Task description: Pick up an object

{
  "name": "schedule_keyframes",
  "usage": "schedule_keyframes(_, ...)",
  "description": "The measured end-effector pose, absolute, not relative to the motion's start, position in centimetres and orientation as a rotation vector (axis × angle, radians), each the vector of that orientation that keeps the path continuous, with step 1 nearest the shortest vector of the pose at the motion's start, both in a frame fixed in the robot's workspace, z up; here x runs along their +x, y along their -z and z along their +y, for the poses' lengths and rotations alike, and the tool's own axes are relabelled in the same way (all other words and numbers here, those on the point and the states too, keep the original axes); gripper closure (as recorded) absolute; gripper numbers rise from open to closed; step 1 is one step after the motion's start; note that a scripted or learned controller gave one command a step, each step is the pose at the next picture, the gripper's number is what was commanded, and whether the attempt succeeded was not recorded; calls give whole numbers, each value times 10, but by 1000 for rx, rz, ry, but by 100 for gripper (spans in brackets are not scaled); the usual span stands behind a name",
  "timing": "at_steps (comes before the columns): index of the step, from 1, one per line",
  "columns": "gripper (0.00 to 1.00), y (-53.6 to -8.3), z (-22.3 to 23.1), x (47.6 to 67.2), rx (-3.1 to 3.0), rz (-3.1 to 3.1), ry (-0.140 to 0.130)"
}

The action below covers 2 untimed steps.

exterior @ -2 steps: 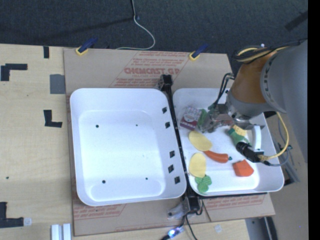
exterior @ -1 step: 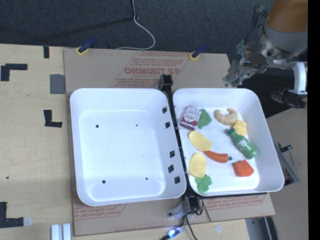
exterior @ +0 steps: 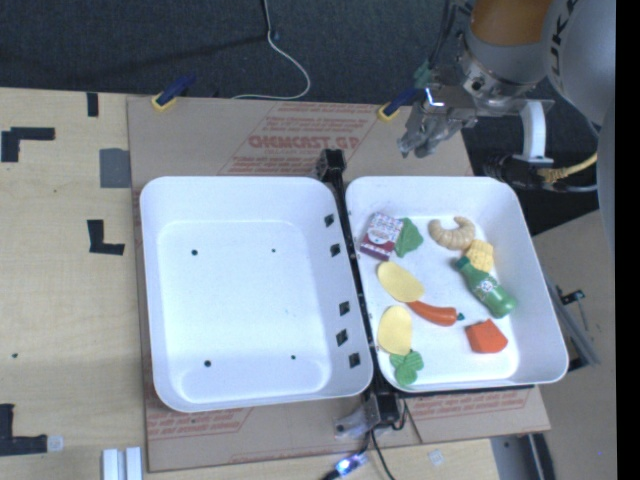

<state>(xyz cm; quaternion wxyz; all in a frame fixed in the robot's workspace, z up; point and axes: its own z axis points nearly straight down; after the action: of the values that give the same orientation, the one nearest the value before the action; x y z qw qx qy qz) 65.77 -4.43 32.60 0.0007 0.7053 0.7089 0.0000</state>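
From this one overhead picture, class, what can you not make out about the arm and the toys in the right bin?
- Gripper: too small and blurred to tell how it stands.
- Arm: cut off by the top and right edges.
- Purple packet: print too small to read.
- Green bottle: label too small to read.

1. We see red print on the brown cardboard sheet (exterior: 300, 138) under the bins, just beyond their far edge. It appears upside down from this camera, and we cannot make out the words with certainty.
2. We see dark letters running down the grey arm (exterior: 560, 18) at the top right, cut off by its curve; they look like part of "KUKA".
3. We see a maroon and white packet (exterior: 381, 234) in the right bin (exterior: 530, 268); its print is too small to read.
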Motion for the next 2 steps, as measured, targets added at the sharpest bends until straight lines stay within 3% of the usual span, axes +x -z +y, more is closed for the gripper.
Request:
schedule_keyframes(1,100,-303,12,668,2216,2230,3)
schedule_keyframes(2,100,-351,11,625,2218,2223,-3)
